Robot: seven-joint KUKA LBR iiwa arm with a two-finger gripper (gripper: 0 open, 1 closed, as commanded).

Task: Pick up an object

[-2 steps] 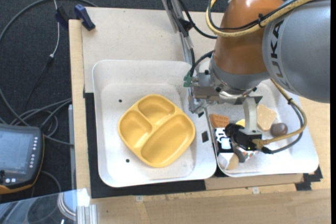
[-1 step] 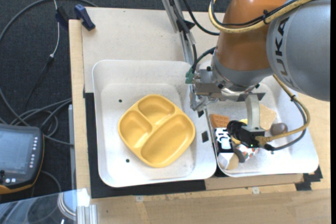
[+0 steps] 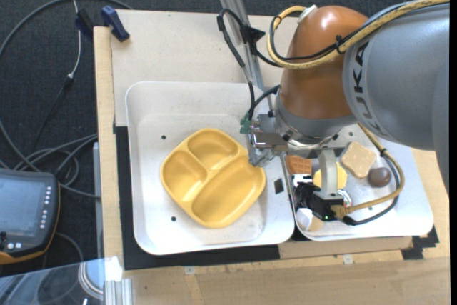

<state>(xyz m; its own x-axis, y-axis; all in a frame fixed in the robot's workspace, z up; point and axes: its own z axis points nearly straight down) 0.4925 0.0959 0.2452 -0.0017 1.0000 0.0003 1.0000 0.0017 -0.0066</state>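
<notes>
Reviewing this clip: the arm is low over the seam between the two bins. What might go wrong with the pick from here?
1. The gripper sits at the yellow divided plate's right rim; closing there may only nudge or tip the plate.
2. The right bin is crowded: a tan block, a brown ball and other small items lie close together, so a grasp may knock neighbours.
3. Loose cables droop over those items and may snag.

**Even overhead light, sharp centre**

Bright, diffuse light falls from above. The glossy orange wrist band (image 3: 318, 57) carries a soft highlight; the yellow divided plastic plate (image 3: 213, 176) casts only a faint shadow on the shallow white left bin (image 3: 146, 125). Focus is crisp throughout; the dark floor stays dim.
</notes>
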